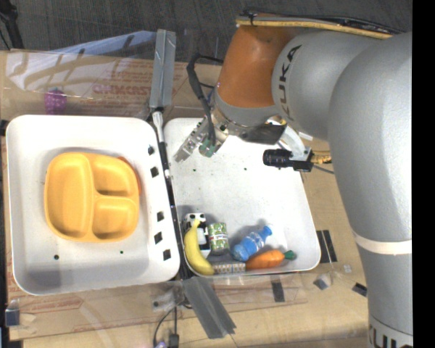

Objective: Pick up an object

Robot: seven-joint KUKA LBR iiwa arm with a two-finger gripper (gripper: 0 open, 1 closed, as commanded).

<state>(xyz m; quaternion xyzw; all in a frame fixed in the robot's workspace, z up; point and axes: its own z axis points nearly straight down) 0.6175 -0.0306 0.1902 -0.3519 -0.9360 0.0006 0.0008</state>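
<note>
Tool [196, 142], poised at the upper-left corner of the right bin [275, 194]; you cannot tell its state. Your targets huddle along the near wall: banana [194, 251], small can [218, 236], blue bottle [251, 243], carrot [267, 259]. Choose the bottle, which has the most room around it, and descend straight. The wrist hides the tool's mount. The left bin [29, 267] carries a yellow divided tray [92, 195].

Pincer [196, 145] hangs over right bin's [275, 194] upper-left corner. Banana [195, 254], can [217, 236], bottle [251, 243], carrot [268, 259] along its near edge. Yellow tray [92, 196] in left bin [29, 259].
</note>
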